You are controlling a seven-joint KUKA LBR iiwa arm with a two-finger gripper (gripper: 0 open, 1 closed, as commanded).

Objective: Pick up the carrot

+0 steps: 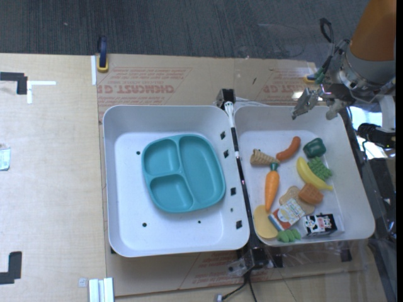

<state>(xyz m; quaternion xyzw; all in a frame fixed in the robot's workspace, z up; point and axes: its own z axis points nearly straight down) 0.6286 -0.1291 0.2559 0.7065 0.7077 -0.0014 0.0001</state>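
1. The gripper (pixel 318 104) has two thin dark metal fingers. They are spread apart, with nothing between them. It hangs over the far edge of the right bin (pixel 352 187).
2. Above the gripper the arm (pixel 374 27) is round and smooth, grey with a fat orange band. Thin wires curl beside it.
3. The carrot (pixel 271 187) lies in the right bin, on its left side, well apart from the gripper. It is long and pointy, bright orange and smooth, with a small green top at its far end.
4. Just past the carrot's green top lies a tan ice-cream cone (pixel 261 158) with a bumpy look. Right of the cone lies a red-orange sausage (pixel 289 148), curved and shiny.
5. Further right is a dark green pepper (pixel 314 147), lumpy and round. Below it lies a yellow banana (pixel 310 173), bent like a smile, with a ridged green piece (pixel 321 168) next to it.
6. Near the front of the bin is a heap of small toys, with a black and white box (pixel 320 223) and a flat yellow round piece (pixel 263 222).
7. The left bin (pixel 119 187) is white and shallow with round corners. A smooth teal plate (pixel 183 172) with three parts sits in it.
8. Both bins rest on brown cardboard (pixel 164 83) with red print, on a pale wood bench (pixel 44 187).
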